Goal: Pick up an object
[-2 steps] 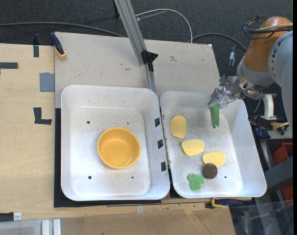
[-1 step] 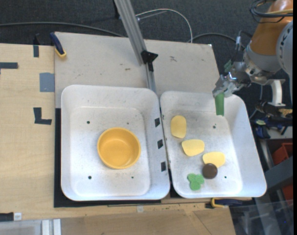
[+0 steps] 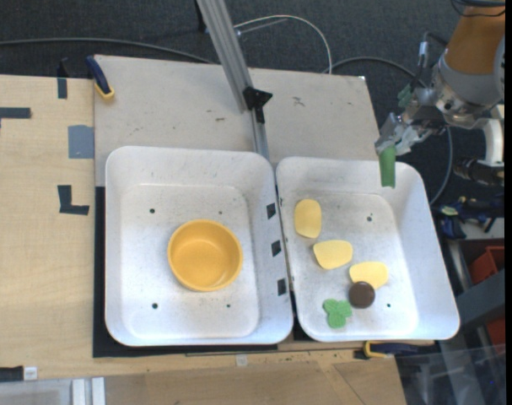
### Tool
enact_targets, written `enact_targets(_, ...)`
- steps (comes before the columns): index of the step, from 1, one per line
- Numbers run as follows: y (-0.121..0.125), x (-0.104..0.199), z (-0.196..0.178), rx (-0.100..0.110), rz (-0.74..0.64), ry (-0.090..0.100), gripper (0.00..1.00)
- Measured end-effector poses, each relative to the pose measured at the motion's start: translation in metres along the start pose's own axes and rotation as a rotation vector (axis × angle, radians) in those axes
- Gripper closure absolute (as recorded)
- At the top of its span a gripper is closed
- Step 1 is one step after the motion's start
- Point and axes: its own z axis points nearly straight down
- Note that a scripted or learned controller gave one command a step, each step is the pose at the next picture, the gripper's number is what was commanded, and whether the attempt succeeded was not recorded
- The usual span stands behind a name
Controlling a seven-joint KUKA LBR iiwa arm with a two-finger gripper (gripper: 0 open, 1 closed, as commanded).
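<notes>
My tool (image 3: 389,160) hangs at the right bin's (image 3: 428,226) two o'clock corner, closed on a slim green piece (image 3: 388,170) that hangs upright between its fingers, above the rim. In that bin: three yellow pieces (image 3: 332,253) from centre toward five o'clock, a brown ball (image 3: 362,294) touching the lowest one, a green lump (image 3: 336,312) at six o'clock. The left bin (image 3: 133,226) holds a yellow bowl (image 3: 205,255), upright, near centre.
</notes>
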Motion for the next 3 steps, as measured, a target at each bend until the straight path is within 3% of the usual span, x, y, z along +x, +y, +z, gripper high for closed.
enact_targets(3, -0.036, 0.160, 0.005, 0.007, -0.004, 0.003, 1.00)
